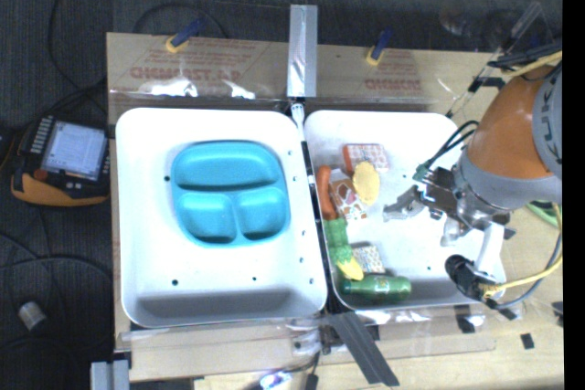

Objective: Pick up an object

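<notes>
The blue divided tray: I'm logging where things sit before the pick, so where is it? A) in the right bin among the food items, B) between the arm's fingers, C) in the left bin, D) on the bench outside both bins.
C: the blue divided tray lies flat in the middle of the left bin, apart from the small items clustered along the left side of the right bin.

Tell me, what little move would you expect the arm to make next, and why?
Probably a short slide toward the left side of the right bin. The gripper hangs over bare white floor, while the things to grab, such as the yellow piece and the green bottle, lie bunched along that bin's left wall. Nothing shows between its fingers, so it likely needs to get above one before lowering.
</notes>
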Robot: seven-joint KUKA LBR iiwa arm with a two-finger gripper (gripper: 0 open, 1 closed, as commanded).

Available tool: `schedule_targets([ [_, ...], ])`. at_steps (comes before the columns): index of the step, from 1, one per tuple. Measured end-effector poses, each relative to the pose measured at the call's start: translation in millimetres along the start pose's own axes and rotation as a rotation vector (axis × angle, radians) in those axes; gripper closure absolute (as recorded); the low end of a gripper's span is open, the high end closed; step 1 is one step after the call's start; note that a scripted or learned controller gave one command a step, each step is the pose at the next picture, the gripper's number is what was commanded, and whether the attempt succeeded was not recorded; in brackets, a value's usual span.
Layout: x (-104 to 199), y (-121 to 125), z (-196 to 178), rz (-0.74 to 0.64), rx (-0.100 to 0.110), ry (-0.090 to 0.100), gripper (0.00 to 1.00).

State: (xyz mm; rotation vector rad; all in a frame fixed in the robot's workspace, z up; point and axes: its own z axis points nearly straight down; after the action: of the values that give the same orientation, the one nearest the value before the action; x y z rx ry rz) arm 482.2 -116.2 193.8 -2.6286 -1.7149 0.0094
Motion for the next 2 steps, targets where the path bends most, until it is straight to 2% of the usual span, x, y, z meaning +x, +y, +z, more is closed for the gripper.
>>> schedule_targets([
  [1,-21.4,47.5,-88.8,0.203,-0.003,-0.001,0.0],
  [2,-22.8,53.2,-44.7,0.245,-0.001,-0.002,0.0],
])
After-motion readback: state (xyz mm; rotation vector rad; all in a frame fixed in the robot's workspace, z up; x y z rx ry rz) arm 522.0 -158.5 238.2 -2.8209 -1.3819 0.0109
